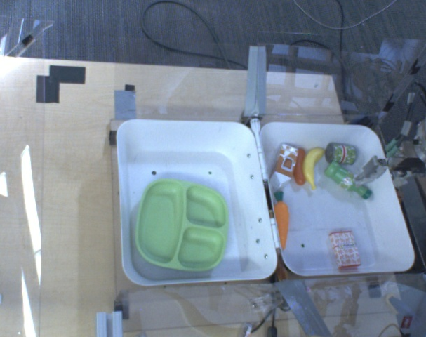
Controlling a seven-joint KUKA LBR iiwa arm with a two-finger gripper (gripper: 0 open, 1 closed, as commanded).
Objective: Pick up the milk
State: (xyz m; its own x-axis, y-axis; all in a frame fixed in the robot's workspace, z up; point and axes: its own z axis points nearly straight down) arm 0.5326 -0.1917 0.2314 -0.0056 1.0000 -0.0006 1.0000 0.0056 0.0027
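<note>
The milk (288, 163), a small brown, orange and white carton, lies in the upper left corner of the right bin (381, 255). A yellow banana (312, 166) lies against its right side. My gripper (373, 168) reaches in from the right edge, low over the bin's upper right part. It hangs just right of a green bottle (346, 177), well to the right of the milk. Nothing of the milk is in it.
A green-labelled can (341, 153) lies beside the banana. A carrot (281, 220) rests along the right bin's left wall, and a red and white box (344, 249) lies near its front. The left bin (163, 139) holds a green divided plate (182, 225).
</note>
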